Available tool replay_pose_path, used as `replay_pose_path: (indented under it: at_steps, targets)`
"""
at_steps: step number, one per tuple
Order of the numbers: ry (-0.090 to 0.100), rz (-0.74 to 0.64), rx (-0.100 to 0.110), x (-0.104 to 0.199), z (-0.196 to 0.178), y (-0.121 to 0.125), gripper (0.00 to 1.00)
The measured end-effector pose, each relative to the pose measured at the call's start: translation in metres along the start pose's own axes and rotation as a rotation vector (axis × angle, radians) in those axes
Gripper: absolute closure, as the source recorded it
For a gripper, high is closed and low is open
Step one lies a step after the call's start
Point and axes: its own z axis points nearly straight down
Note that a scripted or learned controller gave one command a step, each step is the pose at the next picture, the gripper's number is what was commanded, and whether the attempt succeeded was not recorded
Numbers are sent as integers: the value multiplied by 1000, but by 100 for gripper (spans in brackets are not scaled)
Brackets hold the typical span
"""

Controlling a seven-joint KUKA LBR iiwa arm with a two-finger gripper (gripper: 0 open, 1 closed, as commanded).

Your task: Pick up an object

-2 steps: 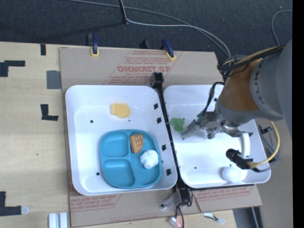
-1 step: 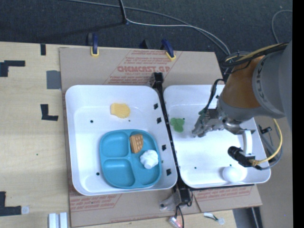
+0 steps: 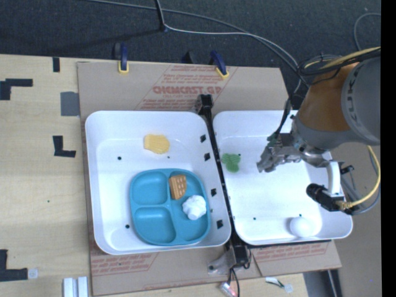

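Hovering in the right bin, nothing picked up yet.

My fingers (image 3: 267,163) hang low over the right bin (image 3: 266,228), and I cannot tell from this angle whether they are apart or together; nothing shows between them. The nearest candidate, a small green object (image 3: 231,161), lies just beside my fingers, toward the divider between the bins. A white ball (image 3: 303,226) sits well apart from them, near the bin's front rim. Across the divider, the left bin (image 3: 102,166) holds a yellow piece (image 3: 157,143) and a blue tray (image 3: 154,218) carrying a waffle-like piece (image 3: 177,186) and a white lump (image 3: 195,207). I judge the approach done; closing on an object and lifting remain.
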Motion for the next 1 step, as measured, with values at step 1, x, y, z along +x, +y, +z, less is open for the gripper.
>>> replay_pose_path:
  at_steps: [1]
  targets:
    - [0,1,0,-10,-48,0,100]
